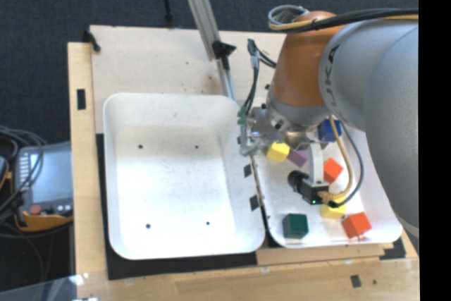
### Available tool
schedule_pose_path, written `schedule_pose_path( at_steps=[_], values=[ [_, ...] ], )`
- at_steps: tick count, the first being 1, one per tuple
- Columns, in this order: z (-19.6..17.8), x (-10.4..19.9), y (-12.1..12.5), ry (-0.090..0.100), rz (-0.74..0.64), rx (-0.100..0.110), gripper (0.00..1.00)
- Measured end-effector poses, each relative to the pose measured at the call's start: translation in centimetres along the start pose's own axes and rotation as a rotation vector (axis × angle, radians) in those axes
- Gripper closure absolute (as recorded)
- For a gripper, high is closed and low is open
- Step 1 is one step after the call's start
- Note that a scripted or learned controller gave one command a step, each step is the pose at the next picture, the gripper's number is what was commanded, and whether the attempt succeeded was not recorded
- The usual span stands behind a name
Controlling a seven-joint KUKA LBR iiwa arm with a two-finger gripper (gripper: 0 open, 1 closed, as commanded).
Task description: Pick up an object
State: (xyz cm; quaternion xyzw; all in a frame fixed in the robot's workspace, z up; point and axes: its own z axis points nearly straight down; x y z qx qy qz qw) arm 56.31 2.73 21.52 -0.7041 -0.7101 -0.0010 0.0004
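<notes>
The arm hangs low over the right bin, its wrist hiding much of that bin's upper part. The gripper sits at the bin's left wall, close to the divide with the left bin; whether it is spread or pressed together cannot be told, since the wrist and cabling cover it. A yellow block lies just right of the gripper and below it, nearly touching the metal, but nothing shows it pinched. Further into the right bin lie a purple block, an orange block, a green block, a second orange block near the bottom rim, and a small yellow piece. The step looks like the reach-and-close phase on the yellow block. The next move probably calls for a firm close and a straight lift, clear of the bin wall, where a block could slip.
</notes>
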Motion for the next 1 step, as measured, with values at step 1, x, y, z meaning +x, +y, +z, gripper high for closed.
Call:
schedule_pose_path(
  at_steps=[1],
  values=[
    [0.27, 5.13, 1.60, 0.000, 0.000, 0.000, 1.00]
  ],
)
